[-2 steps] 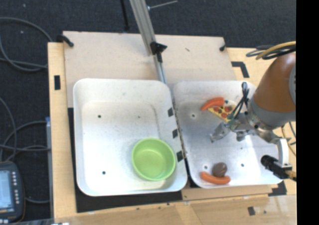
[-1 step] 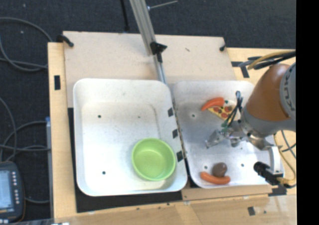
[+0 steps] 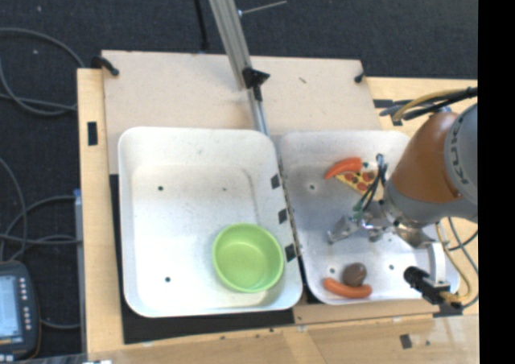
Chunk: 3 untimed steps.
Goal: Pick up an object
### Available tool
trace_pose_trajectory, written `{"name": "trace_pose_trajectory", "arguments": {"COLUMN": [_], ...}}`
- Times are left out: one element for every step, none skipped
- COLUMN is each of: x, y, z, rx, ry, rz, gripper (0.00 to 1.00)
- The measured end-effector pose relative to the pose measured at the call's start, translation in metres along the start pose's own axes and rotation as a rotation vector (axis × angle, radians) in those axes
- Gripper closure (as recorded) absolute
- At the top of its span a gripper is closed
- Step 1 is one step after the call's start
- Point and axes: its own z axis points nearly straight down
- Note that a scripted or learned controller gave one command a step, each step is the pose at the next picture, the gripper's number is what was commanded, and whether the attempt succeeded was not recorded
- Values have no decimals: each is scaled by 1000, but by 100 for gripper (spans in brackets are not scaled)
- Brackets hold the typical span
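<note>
My gripper [image 3: 341,231] hangs low over the middle of the right bin [image 3: 310,153], with the grey and orange arm [image 3: 426,169] coming in from the right. Its metal tip is over bare bin floor and I see nothing in it. A toy pizza slice [image 3: 359,180] and an orange curved piece [image 3: 344,167] lie just behind it, towards the bin's back. In front of it, near the front wall, sit a brown round object [image 3: 354,274] and an orange sausage-shaped piece [image 3: 348,289].
A green bowl [image 3: 248,257] stands in the front right corner of the left bin [image 3: 161,161]. A slanted metal rail [image 3: 229,20] rises behind the bins. Cables trail from the arm at the right bin's front right corner.
</note>
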Motion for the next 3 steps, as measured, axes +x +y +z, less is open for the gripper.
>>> {"name": "trace_pose_trajectory", "arguments": {"x": [0,4,3], "y": [2,3,5], "z": [-12,-56,-108], "rx": [-6,-7,-9], "ry": [2,2,1], "rz": [4,-6,-6], "gripper": [100,100,100]}}
